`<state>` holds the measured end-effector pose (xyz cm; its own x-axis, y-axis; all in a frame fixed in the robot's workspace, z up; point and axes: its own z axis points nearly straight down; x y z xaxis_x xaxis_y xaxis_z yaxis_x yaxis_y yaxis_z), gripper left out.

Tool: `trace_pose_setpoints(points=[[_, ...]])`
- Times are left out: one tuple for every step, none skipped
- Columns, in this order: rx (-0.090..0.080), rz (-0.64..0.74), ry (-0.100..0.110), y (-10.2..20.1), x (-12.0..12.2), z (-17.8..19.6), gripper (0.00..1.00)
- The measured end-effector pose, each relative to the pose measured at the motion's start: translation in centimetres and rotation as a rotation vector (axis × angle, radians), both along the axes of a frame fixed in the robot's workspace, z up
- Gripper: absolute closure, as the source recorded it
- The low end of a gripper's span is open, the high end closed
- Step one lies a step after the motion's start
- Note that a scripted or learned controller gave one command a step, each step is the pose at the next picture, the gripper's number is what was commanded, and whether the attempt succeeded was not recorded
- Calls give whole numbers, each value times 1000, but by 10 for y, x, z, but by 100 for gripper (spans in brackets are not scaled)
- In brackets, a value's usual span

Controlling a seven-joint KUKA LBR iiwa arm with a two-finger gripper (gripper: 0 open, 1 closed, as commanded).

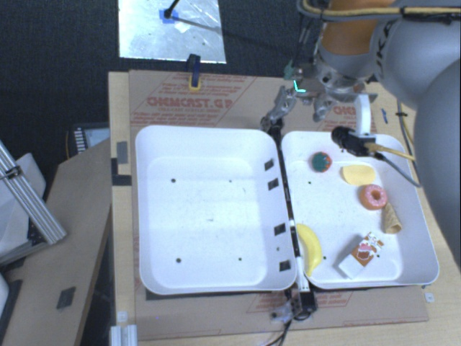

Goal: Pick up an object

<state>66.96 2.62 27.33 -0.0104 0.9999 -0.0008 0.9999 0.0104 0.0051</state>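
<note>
Right bin (414, 262) holds six small things. Red-and-green ball (321, 161) near its far left; flat pale yellow slice (358, 174) just right of it. Pink ring donut (373, 196), pale hole in the middle, sits below the slice. Tan cone (391, 220) just beside the donut, toward the near right. Banana (310, 247), yellow and curved, lies along the bin's left wall at the near end. White-and-red box (362, 254) lies tilted, right of the banana. Left bin (155, 265) beside it on the worktop (122, 193). End effector (317, 105) hangs over the far edge of the right bin, above the bins' divide, apart from every item; fingers spread, nothing between them
</note>
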Motion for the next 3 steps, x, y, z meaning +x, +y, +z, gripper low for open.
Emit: trace_pose_setpoints(points=[[-1,5,-3,0,1,11,100],[-1,6,-2,0,1,11,0],[-1,10,-6,0,1,22,100]])
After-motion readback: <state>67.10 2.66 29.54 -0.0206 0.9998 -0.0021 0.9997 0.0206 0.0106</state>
